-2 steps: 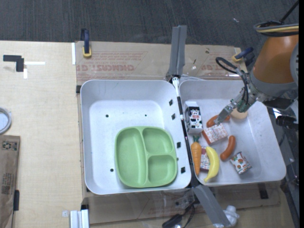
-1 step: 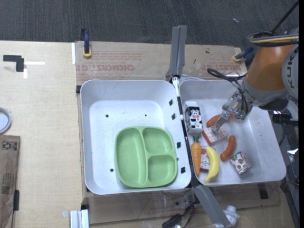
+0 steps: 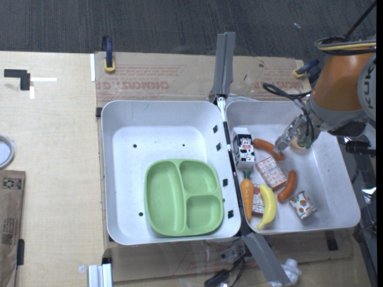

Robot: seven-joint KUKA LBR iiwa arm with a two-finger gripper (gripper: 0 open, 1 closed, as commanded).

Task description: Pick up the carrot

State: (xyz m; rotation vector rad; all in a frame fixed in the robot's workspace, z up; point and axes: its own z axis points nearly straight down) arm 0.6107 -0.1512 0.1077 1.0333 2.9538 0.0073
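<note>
The carrot (image 3: 246,197) is orange with a green top and lies lengthwise along the left wall of the right bin (image 3: 335,220), near the front. A banana (image 3: 267,207) lies just right of it. My gripper (image 3: 285,141) hangs over the middle of the right bin, well behind and to the right of the carrot. Its tip is close to the right end of an orange-red sausage (image 3: 266,147). Nothing shows in its grasp.
Around the carrot lie a black-and-white milk carton (image 3: 243,148), a red-patterned box (image 3: 271,173), a second sausage (image 3: 288,185), a small carton (image 3: 303,205) and another packet (image 3: 258,199). A green divided plate (image 3: 184,197) rests in the left bin (image 3: 119,160).
</note>
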